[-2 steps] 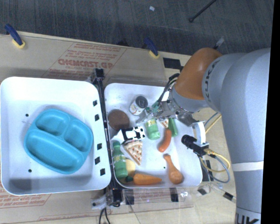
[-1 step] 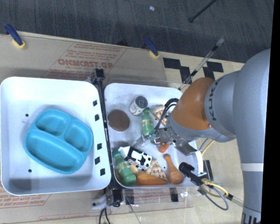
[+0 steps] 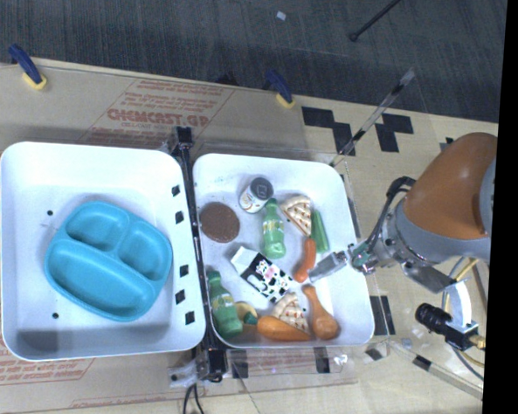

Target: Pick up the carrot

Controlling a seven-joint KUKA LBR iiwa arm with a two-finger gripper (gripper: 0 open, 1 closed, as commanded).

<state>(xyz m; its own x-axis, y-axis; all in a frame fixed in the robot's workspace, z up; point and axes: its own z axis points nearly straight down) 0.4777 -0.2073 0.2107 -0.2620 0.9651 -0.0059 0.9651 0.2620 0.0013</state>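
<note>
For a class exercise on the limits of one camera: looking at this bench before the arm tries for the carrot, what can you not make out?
- Gripper: too small and blurred to tell its finger state.
- Carrot: its left end is overlapped by the green bottle.
- Small can: label too small to read.
- Arm: cut off by the right edge.

Illumination even and moderate, from overhead. White bins point(image 3: 30, 231) bright, mild glare. Soft shadows inside bin walls. Floor dim. Slight overall softness; fine detail blurred.
</note>
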